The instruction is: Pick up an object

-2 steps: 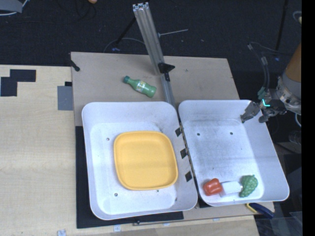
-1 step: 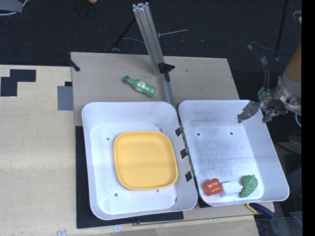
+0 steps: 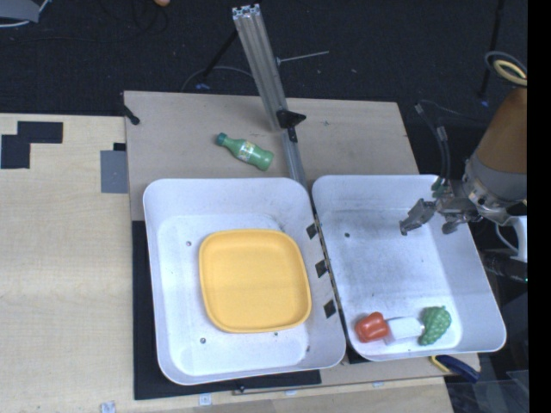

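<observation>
Surface point(image 3: 362, 136): pale wood panel carrying two shallow white bins side by side, with a slanted metal rail point(image 3: 265, 67) rising from behind them.

Left bin point(image 3: 164, 231): holds one yellow square plate point(image 3: 254, 280), lying flat near the bin's centre.

Right bin point(image 3: 482, 317): holds three small items clustered at its near edge. A red pepper-like piece point(image 3: 371, 327) lies to the left, a white block point(image 3: 402, 328) sits just beside it in the middle, and a green broccoli-like piece point(image 3: 436, 324) lies on the right, touching or almost touching the white block. The rest of the bin floor shows grey scuff marks.

Green bottle point(image 3: 245, 151): lies on its side on the bare surface behind the left bin, outside both bins.

Arm point(image 3: 504, 157): grey with an orange band, entering from the right over the far right corner of the right bin.

End effector point(image 3: 430, 220): positioned over the far right part of the right bin, its two fingers spread apart and pointing toward the bin's interior. Nothing lies between the fingers. One finger point(image 3: 413, 220) extends further left than the other.

Relation: the three-item cluster lies well apart from the end effector, toward the near edge of the same bin, below it in the view. The green piece is the closest of the three to the end effector.
</observation>
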{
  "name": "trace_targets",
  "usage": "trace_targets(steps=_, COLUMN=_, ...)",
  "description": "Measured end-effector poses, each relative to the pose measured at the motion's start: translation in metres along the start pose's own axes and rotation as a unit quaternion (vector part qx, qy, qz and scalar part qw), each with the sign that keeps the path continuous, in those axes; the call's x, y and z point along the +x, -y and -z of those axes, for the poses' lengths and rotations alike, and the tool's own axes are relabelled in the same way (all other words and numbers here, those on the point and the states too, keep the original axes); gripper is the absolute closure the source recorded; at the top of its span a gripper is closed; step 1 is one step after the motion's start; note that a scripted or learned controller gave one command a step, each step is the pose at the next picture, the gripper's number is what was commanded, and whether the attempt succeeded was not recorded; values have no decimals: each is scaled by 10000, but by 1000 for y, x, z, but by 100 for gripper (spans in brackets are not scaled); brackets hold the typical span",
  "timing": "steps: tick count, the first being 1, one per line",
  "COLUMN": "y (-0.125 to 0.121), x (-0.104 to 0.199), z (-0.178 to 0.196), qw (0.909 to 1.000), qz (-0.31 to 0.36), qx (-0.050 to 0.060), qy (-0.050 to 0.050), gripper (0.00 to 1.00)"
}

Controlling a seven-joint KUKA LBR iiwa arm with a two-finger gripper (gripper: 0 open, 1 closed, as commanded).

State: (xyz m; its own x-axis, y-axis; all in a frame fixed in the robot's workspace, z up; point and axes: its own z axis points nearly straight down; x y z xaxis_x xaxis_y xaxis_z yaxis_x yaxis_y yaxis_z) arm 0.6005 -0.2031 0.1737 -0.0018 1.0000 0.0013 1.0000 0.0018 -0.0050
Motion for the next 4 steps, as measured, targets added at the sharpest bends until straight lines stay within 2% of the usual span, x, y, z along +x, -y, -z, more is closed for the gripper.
trace_targets(steps=1, y=-3, x=5, z=-62, qw=10000, qz=1, qx=-1, qy=-1, gripper=0)
trace_targets(steps=2, y=-3, x=6, z=-83, qw=10000, qz=1, qx=-19, qy=6, gripper=0)
trace_targets(steps=3, y=-3, x=5, z=-72, qw=10000, qz=-4, qx=-28, qy=7, gripper=100)
trace_targets(steps=4, y=0, x=8, z=-29, qw=10000, qz=-13, qx=-40, qy=11, gripper=100)
